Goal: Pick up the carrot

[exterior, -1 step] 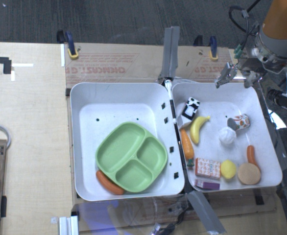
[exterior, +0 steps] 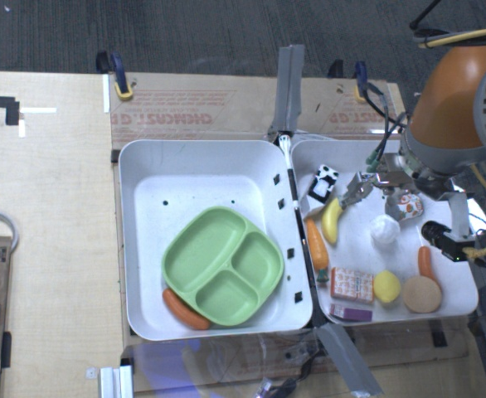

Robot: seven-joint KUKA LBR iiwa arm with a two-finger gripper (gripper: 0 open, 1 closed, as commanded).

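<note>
You are looking down on a pale wood table (exterior: 44, 222) with dark carpeted floor (exterior: 185, 15) beyond its far edge and a sheet of printed cardboard (exterior: 201, 106) lying under the far side of the bins. The largest thing on it is the left bin (exterior: 143, 181), and beside it, sharing a wall, sits the right bin (exterior: 467, 297). The arm (exterior: 454, 98) comes in from the right, its orange band bulking over the far right corner of the right bin. In the left bin you have a green divided plate (exterior: 222, 265), tilted a little, with an orange sausage-like piece (exterior: 183, 310) tucked under its near left edge. The pincer (exterior: 366, 186) hangs over the far middle of the right bin; its fingers stand somewhat apart and you can see nothing between them. The carrot (exterior: 316, 243) lies along the left wall of the right bin, just beside a yellow banana (exterior: 332, 220), well clear of the pincer. Near the front of that bin you will find a round tan disc (exterior: 422, 294), a small patterned box (exterior: 352, 284), a lemon (exterior: 386, 286) between them, and a purple bar (exterior: 352, 313) against the near wall. A white lump (exterior: 384, 230) sits mid-bin, a black-and-white block (exterior: 323, 182) at the far left, and a small orange-red piece (exterior: 425, 260) just behind the disc.
</note>
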